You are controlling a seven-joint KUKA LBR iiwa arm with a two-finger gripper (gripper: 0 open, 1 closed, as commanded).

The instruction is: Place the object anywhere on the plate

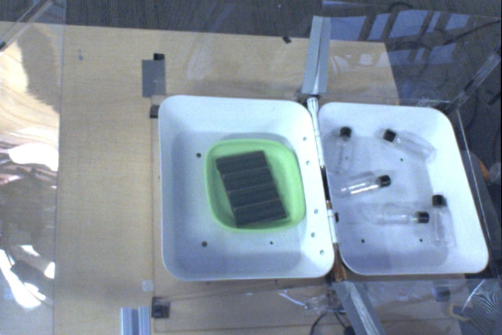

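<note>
Dark ribbed block [250, 188] on green plate [216, 169]

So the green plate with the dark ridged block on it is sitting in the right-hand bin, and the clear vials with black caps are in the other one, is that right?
Not quite. The camera view shows the green plate, with the dark ridged block on it, in the left-hand bin. The clear vials with black caps are in the other one, the right-hand bin.

Small orange-brown sliver [496, 169] at right edge, too little to identify
</note>
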